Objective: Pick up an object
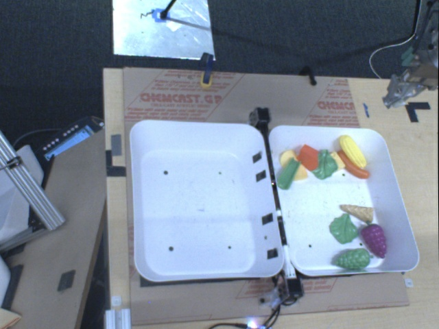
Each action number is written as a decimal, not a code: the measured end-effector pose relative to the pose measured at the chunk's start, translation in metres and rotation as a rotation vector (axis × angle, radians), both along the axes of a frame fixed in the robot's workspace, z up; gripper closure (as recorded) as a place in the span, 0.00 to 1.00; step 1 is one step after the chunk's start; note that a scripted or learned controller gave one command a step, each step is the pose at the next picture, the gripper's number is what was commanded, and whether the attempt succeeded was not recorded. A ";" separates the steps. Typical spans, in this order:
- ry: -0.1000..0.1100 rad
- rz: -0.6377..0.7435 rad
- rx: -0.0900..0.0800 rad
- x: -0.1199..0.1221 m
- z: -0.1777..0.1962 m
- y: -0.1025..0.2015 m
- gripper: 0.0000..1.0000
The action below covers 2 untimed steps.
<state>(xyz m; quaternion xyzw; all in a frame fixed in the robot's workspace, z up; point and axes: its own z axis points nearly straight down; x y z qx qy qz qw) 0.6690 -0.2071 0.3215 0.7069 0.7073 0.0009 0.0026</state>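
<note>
Gripper (pixel 400 94) beyond the right bin (pixel 394 184), touching nothing; jaws' state indiscernible.

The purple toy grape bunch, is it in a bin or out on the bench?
In. The purple toy grape bunch lies inside the right shallow white bin, near its front right corner, beside green toy vegetables.

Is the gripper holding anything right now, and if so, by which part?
Nothing is held. The gripper is up beyond the right bin, apart from the toys, such as the corn.

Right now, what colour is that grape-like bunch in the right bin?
Purple grape bunch, seen best in the camera view.
</note>
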 end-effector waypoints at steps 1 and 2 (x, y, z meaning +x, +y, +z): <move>-0.002 0.004 0.000 0.000 0.036 0.001 1.00; -0.003 0.005 0.000 0.000 0.085 0.001 1.00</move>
